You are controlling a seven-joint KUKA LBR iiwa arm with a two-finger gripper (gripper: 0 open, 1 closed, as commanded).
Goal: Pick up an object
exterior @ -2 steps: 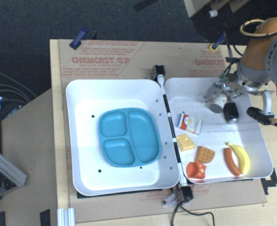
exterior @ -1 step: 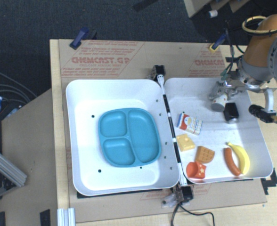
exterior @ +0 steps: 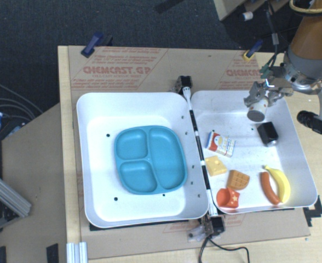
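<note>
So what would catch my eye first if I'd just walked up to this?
Probably the bright blue divided plate lying in the middle of the left bin. Next, the toy food gathered along the near side of the right bin: a banana beside a sausage, a waffle and a cheese wedge. Above that bin's far right part hangs the robot's gripper.

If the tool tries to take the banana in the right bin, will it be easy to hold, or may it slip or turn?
The banana looks like smooth, glossy toy plastic, so it may slip between narrow fingers. Its curved shape may make it pivot when pinched off centre. It lies against the sausage, so a push would probably move both.
</note>
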